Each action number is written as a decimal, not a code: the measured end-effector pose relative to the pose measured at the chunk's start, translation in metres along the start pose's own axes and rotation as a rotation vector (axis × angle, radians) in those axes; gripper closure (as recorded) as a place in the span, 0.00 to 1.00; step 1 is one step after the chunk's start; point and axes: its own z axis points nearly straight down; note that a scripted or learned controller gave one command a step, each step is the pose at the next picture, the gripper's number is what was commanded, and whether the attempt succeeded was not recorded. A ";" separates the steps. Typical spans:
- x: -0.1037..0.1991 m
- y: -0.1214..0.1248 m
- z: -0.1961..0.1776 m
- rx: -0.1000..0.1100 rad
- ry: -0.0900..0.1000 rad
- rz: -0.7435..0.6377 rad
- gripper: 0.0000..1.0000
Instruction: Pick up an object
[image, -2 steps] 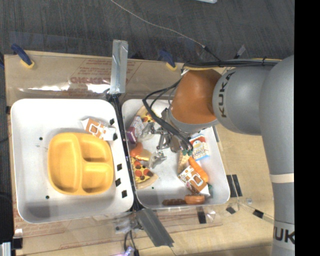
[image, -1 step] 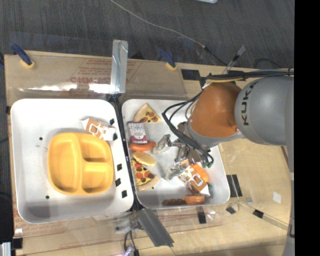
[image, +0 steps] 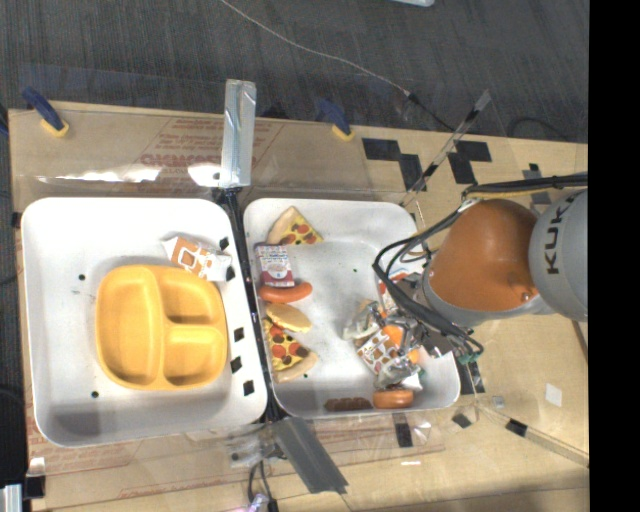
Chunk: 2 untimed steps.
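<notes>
Mostly crumpled orange-white packet (image: 382, 345), half-hidden.

The arm (image: 500, 265) runs off the right edge, its grey body cut short past the orange band (image: 485, 258). That band sits over the right bin (image: 340, 225) and hides the bin's right wall and part of its floor. Under the band, the gripper (image: 405, 345) is buried in cables and a heap of small packets (image: 378, 340); how its tips stand cannot be made out. The packets' print is too small to read. Left of the band, a carton (image: 195, 258) slips partly behind the yellow tray (image: 160, 325).
</notes>
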 end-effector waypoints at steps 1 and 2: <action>-0.002 0.002 -0.010 -0.001 -0.001 -0.005 1.00; -0.025 0.052 -0.014 -0.006 0.009 0.136 1.00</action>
